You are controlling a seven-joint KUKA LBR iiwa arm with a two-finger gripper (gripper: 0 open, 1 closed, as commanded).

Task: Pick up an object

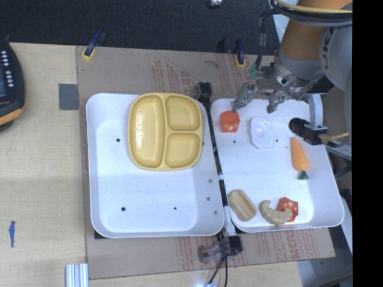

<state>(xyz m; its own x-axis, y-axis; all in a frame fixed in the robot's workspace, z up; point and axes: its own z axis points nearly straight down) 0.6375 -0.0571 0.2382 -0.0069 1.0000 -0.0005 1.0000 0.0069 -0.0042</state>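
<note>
My gripper (257, 101) hangs open over the back of the right bin (251, 172), its two fingers spread with nothing between them. Just below the left finger lies an orange-red block (229, 122). A clear plastic cup (261, 133) lies on its side under the gap between the fingers. A toy carrot (299, 156) rests near the bin's right wall. At the front of the bin are a tan bread piece (242, 204), a beige croissant-shaped piece (272, 213) and a red piece with a star (288, 208).
The left bin (149, 208) holds a yellow three-compartment plate (166, 131) at its back. A dark divider rail (214, 154) runs between the bins. A black pendant (9, 82) sits at the bench's far left.
</note>
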